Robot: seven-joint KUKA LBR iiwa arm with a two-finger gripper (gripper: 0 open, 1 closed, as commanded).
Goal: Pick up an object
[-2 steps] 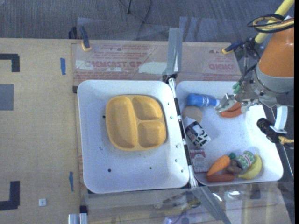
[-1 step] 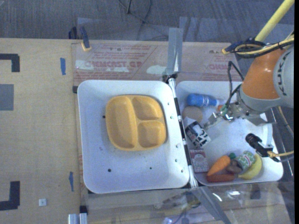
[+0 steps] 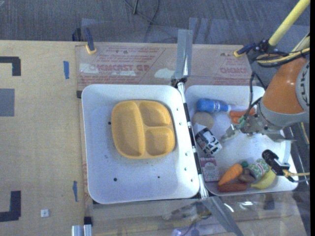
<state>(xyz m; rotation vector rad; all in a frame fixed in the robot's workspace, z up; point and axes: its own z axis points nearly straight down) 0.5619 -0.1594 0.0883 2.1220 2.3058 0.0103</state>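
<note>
1. The task names no single object, so any loose thing in the right bin (image 3: 222,89) could serve. The gripper (image 3: 231,132) hangs over the middle of that bin, above bare floor, and I see nothing in it. I cannot tell whether it is spread or pressed together.
2. Three things lie closest to it:
   - a tan potato-like lump (image 3: 203,120) to its left and a little farther off
   - a small black-and-white box (image 3: 207,142) to its left and nearer
   - an orange piece (image 3: 238,116) just beyond it, partly hidden by the wrist
3. A blue bottle (image 3: 212,105) lies on its side along the far wall.
4. At the near wall a carrot (image 3: 230,174), a dark red sausage-like piece (image 3: 234,186), a small green-labelled can (image 3: 258,168) and a banana (image 3: 266,180) crowd together, touching. A pink-and-white packet (image 3: 210,171) lies flat by the left wall.
5. The jumble looks tipped in rather than arranged. I judge the box and the lump the easier picks, since each has free floor beside it. The near cluster leaves little room to close around one thing alone.
6. I count nine loose things in this bin that I can tell apart, one of each kind.
7. There are two bins. The left bin (image 3: 98,173) holds one yellow plate (image 3: 142,130) with three compartments, all bare.
</note>
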